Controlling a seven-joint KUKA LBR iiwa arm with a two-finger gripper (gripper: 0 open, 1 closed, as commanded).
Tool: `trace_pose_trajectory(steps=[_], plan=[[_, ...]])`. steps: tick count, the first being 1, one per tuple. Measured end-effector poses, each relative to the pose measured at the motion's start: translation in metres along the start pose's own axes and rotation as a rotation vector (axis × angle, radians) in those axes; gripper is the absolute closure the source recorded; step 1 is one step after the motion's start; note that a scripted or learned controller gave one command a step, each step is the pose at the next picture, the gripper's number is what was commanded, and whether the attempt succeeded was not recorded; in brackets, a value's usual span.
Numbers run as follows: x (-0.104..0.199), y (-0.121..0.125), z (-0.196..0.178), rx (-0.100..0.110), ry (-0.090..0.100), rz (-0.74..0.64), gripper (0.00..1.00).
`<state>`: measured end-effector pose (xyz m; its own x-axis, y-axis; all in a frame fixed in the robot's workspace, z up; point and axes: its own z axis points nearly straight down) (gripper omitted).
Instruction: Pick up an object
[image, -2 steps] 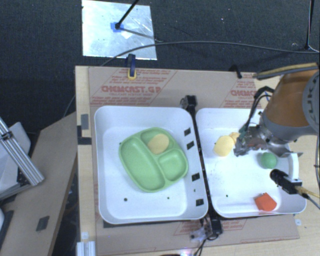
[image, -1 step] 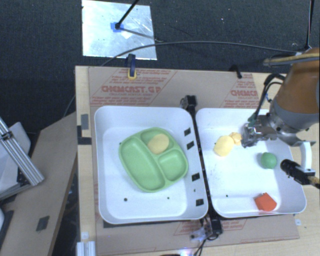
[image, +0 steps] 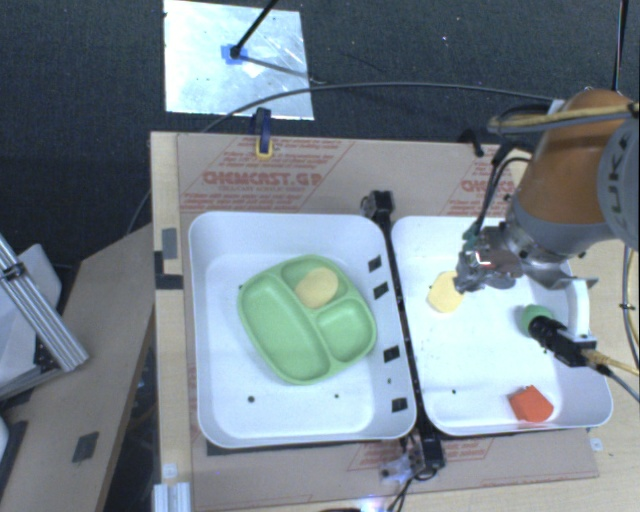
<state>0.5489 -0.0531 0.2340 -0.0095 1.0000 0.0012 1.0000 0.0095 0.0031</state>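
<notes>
While it hovers: grey two-finger gripper (image: 470, 272), jaw state I cannot tell.
Nearest thing: pale yellow flat rounded piece (image: 444, 296), just below-left, right white bin (image: 500, 415).

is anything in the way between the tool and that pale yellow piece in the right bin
Nothing visible does. The tool sits right beside the pale yellow piece, with bare floor of the right bin around it.
</notes>
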Motion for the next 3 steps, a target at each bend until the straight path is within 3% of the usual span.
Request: trace_pose_trajectory(steps=[3], plan=[[0.146,0.022,-0.002,0.002,0.000,0.000,1.00]])
